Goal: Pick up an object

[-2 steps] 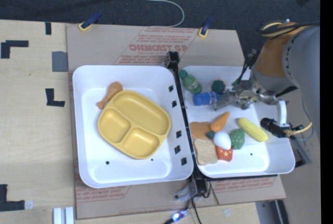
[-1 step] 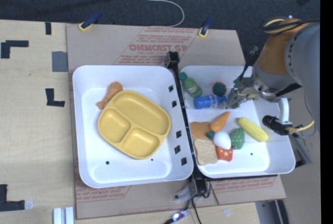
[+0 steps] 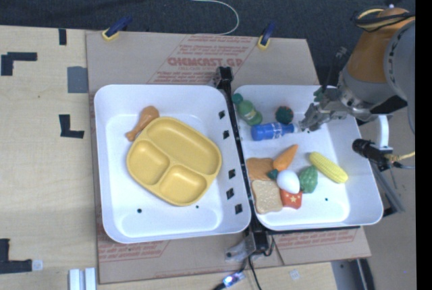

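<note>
My gripper [image 3: 309, 121] hangs over the far part of the right bin [image 3: 351, 214], just right of a blue bottle [image 3: 271, 131] lying on its side. Nothing shows between its fingers. A green bottle [image 3: 246, 110] and a small dark green item [image 3: 284, 113] lie at the bin's far end. Nearer the front lie a carrot [image 3: 286, 156], a yellow corn cob [image 3: 328, 167], a white egg [image 3: 288, 181], a green vegetable [image 3: 308, 178], a red piece [image 3: 291, 199] and a slice of bread [image 3: 267, 195].
The left bin [image 3: 115, 214] holds a yellow divided plate [image 3: 173, 160] and an orange drumstick [image 3: 142, 122] at the plate's far left edge. A black divider [image 3: 233, 140] runs between the bins. Cardboard lies under both bins.
</note>
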Controlling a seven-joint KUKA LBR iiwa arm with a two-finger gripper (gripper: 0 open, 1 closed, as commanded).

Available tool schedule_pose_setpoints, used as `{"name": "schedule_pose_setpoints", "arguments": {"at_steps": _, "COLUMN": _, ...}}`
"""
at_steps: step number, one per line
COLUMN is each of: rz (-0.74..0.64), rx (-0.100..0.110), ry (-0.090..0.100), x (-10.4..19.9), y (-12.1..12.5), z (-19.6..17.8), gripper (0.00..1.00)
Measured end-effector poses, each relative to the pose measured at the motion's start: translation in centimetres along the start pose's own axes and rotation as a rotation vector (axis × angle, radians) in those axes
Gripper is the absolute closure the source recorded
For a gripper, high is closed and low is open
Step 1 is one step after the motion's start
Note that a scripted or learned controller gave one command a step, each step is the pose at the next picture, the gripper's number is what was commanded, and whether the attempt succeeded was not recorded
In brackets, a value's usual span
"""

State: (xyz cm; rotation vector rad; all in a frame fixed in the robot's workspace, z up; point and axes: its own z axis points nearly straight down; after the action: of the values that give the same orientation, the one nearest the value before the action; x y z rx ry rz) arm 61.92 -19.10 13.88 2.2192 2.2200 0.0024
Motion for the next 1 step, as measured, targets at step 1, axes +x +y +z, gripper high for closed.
{"name": "schedule_pose_setpoints", "arguments": {"at_steps": 1, "rz": -0.001, "rx": 0.000, "ry": 0.000, "x": 0.29, "y": 0.06, "z": -4.26, "gripper": 1.00}}
